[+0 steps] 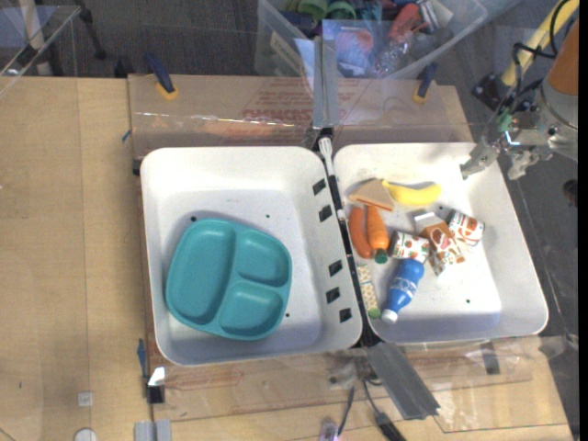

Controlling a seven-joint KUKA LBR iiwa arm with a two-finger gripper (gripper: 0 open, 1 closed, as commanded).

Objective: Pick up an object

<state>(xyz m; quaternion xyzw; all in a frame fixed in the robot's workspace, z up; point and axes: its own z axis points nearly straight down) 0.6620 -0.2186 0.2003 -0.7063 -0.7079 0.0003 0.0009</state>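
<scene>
Several small items crowd the right white bin (514,292); my gripper (487,154) hovers at its rim, finger state unclear, risking a yellow plastic banana (411,192) misgrab.

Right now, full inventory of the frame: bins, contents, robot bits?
white bins: 2, white, side by side on the bench; left bin, right bin
divided plate: 1, teal, in left bin
banana: 1, yellow, right bin, far side
carrot: 1, orange, right bin, near the divider
bottle: 1, blue with white cap, right bin, near side
small packages: a few, red, white and orange, right bin middle; exact count unclear
clear tub: 1, transparent, holding mixed colourful items, behind the bins
gripper: 1, grey metal, above the right bin's far right corner
</scene>
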